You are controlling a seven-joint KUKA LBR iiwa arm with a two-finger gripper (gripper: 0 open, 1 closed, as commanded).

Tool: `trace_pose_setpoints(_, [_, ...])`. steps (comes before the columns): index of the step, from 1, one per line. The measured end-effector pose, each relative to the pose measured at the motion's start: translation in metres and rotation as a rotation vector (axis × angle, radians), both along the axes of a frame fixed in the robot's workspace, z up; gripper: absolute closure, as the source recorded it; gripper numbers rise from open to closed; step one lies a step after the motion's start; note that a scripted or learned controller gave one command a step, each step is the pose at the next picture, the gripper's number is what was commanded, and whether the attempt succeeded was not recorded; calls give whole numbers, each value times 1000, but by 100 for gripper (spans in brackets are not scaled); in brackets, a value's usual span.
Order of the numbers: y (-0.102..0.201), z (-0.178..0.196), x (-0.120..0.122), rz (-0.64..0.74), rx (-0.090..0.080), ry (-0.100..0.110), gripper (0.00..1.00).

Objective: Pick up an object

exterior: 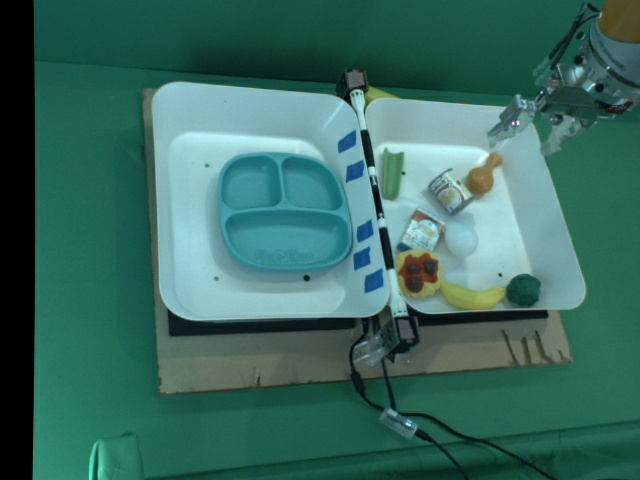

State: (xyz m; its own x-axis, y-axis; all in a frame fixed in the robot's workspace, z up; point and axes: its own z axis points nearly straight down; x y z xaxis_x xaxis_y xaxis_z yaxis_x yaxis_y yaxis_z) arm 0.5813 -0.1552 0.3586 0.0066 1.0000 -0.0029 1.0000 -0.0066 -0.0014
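Gripper hangs over the right bin's far right corner, its 2 fingers spread wide and holding nothing. Closest item is the orange pear-shaped toy just below-left: likely light, hard, slippery plastic, so best pinched across its fat body.

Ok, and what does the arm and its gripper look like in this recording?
The arm enters at the upper right with an orange band, then a grey metal wrist below it. Thin dark cables run down along its side. The gripper is silvery metal, with two slim pale jaws that end in small angular tips.
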Motion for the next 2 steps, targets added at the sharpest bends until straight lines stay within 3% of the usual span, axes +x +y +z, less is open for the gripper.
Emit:
trace_pose_setpoints(1, [19,-158,11,1,-1,-6,0])
trace_pose_setpoints(2, [16,-142,14,-6,-6,-20,100])
